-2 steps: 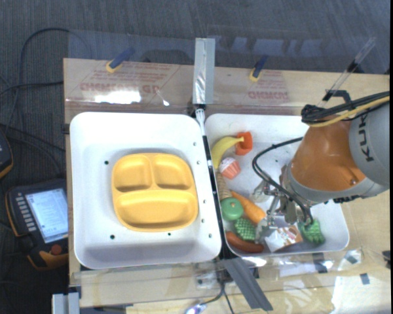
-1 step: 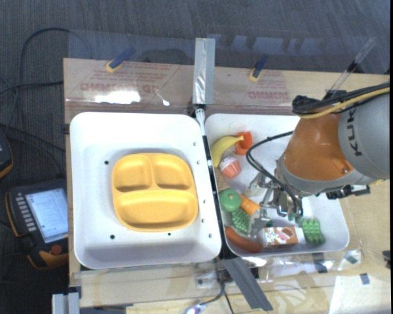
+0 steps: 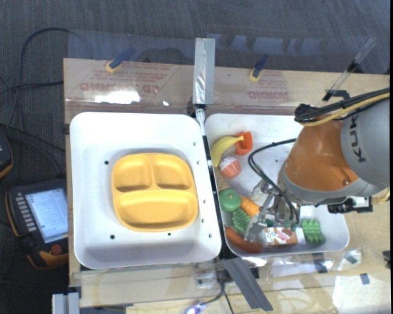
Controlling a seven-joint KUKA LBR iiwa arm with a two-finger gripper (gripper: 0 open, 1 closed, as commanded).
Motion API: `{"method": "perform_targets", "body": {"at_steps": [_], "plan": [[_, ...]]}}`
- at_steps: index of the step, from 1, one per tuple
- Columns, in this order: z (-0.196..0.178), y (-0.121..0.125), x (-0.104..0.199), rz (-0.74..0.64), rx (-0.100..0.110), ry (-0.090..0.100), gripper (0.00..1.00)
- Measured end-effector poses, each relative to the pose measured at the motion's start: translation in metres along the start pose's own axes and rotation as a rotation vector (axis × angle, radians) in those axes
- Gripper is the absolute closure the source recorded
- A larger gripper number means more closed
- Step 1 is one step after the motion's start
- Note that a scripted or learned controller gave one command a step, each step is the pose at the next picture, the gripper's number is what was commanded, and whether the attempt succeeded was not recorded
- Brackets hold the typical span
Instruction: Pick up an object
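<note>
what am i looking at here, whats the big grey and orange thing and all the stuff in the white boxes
This is one camera above a bench, looking down at a slant. The grey and orange thing is a robot arm reaching in from the right. Its gripper hangs low over the right bin, among toy food: a banana, a green round piece, a carrot and a green ridged block. I can't tell whether it holds anything. The left bin holds a yellow divided tray.

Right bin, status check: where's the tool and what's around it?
Tool low in right bin, over the toy pile. Small carton, carrot, green block close by. Nothing visibly held. Yellow tray in left bin.
</note>
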State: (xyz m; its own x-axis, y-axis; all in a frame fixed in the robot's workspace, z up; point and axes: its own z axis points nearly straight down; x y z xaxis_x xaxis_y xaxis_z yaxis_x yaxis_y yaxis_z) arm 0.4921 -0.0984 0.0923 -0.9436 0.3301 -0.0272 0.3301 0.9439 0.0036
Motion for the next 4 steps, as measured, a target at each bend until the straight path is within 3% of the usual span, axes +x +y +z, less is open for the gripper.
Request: {"method": "perform_targets", "body": {"at_steps": [1, 2, 3, 4], "plan": [[0.002, 0.002, -0.008, 0.019, 0.002, 0.019, 0.0], [0.003, 0.006, -0.014, 0.133, 0.003, 0.021, 0.0], [-0.007, 0.007, -0.017, 0.133, 0.002, 0.012, 1.0], [-0.13, 0.056, -0.037, 0.215, 0.008, 0.024, 1.0]]}}
